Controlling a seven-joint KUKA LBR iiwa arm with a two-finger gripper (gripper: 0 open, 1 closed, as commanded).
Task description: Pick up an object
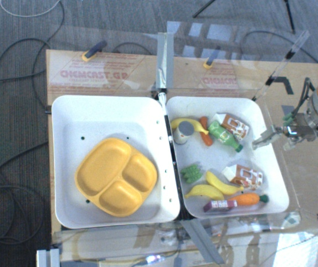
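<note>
The right bin [270, 166] holds several small objects. A banana [182, 123], a grey cup [185, 130], a small carrot [205, 130], a green bottle [224, 135] and a snack packet [235, 127] lie at its far end. Nearer lie a green broccoli piece [192, 173], two bananas [221, 183] [203, 191], another packet [246, 176], a carrot [248, 199] and a dark purple bottle [221, 205]. My gripper [278, 135] hangs at the right bin's right rim, to the right of the green bottle, with nothing seen in it.
The left bin [70, 121] holds a yellow divided plate [116, 176]. A metal divider [163, 65] stands between the bins at the back. Clamps [94, 50] [211, 58] sit on the cardboard behind, and cables lie on the carpet to the left.
</note>
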